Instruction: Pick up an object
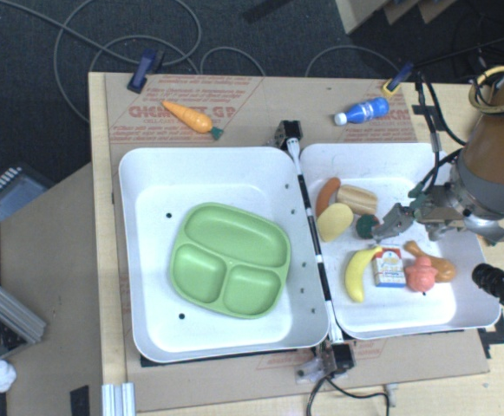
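A: Camera view. We're looking at the arm (pixel 494 159) reaching in from the right, over the right bin (pixel 408 323). The gripper (pixel 396 221) is hanging low above the middle of the pile.

B: Fingers?

A: We're reading them as spread. One dark finger (pixel 394 224) is angling down-left toward the green piece (pixel 369 226). Nothing is sitting between the fingers.

B: So no pick yet.

A: Right, we're judging the task as not done. Everything is lying in the bin: banana (pixel 356 273), carton (pixel 389 268), pink toy (pixel 422 275), orange piece (pixel 434 263), lemon (pixel 336 223), bread (pixel 356 199), hot dog (pixel 326 195).

B: Which one are we targeting?

A: We can't tell for sure. The gripper is nearest the green piece and the lemon, both just left of its tip. The carton is close below it.

B: Left bin (pixel 147 189)?

A: It's holding the green tray (pixel 230 261), well apart from the arm. Outside the bins, a carrot (pixel 191 116) and a blue bottle (pixel 363 111) are lying on the bench (pixel 234 94).

B: What's left?

A: We're still needing the descent, the close and the lift. Items are crowding each other, so we're expecting a risk of a glancing grip.
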Robot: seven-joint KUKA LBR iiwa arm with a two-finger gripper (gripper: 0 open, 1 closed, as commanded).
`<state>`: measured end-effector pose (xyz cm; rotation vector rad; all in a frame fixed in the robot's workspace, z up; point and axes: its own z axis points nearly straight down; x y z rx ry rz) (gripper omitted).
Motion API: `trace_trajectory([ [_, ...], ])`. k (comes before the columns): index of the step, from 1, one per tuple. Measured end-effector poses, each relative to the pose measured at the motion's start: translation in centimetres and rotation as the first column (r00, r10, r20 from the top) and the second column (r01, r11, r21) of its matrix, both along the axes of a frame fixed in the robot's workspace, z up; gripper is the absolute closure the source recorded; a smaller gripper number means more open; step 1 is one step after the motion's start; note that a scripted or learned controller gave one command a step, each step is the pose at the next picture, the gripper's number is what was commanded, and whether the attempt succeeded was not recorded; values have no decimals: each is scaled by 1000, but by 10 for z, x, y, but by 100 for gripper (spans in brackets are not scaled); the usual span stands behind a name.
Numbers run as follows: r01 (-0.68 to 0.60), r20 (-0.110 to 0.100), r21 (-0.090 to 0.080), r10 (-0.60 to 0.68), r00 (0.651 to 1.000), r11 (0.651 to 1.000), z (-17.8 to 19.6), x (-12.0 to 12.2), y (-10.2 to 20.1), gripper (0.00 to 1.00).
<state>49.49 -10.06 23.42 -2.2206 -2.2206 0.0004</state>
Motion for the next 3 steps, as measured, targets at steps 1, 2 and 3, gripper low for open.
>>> trace_trajectory([
  [1,0,6,-1,0,1000,1000,-137,22,2,0],
  [2,2,10,-5,-2,1000,1000,-127,22,0,100],
  [3,-1,2,0,1,1000,1000,-49,61,57,100],
])
